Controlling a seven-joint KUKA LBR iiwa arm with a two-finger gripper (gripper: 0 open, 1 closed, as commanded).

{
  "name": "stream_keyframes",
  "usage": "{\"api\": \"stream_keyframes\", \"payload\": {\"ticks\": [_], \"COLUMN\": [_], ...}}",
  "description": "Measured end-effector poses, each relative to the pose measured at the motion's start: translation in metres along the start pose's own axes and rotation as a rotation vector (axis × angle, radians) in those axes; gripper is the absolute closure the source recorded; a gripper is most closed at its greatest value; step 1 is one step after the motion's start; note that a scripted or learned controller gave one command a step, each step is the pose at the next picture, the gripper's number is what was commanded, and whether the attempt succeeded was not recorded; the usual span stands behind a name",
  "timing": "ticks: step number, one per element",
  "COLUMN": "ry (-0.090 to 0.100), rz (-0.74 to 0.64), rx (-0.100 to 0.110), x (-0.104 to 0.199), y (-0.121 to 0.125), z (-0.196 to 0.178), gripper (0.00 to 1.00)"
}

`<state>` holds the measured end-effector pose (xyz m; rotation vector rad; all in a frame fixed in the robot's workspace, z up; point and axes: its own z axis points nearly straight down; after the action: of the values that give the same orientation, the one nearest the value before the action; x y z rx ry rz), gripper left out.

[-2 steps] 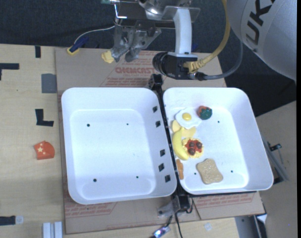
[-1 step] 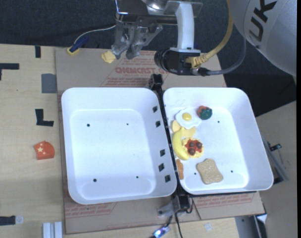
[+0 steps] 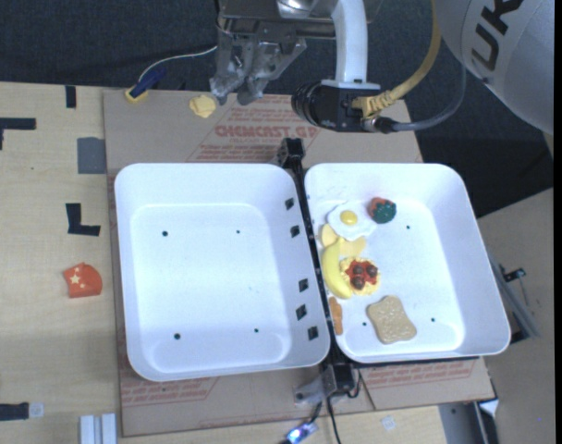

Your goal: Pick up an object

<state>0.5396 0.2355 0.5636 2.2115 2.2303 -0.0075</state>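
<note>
where the fingers [image 3: 237, 89] hang, nearly closed, holding nothing, yellow piece [image 3: 202, 106] just beside

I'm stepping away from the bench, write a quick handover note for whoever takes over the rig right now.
Gripper: raised beyond the bins' far edge, nothing seen between its fingers.
Right bin: fried egg, red and green piece, banana with a red piece on it, bread slice.
Outside the bins: yellow piece near the gripper, red piece on the bench at left.
Done: no pick yet. Left: grasp and lift one object.
</note>
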Motion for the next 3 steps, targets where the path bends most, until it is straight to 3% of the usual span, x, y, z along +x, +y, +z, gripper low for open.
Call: {"api": "stream_keyframes", "payload": {"ticks": [3], "ry": [-0.003], "rz": [-0.003], "rx": [0.003], "x": [0.001], "y": [0.000], "z": [-0.029], "gripper": [1.00]}}
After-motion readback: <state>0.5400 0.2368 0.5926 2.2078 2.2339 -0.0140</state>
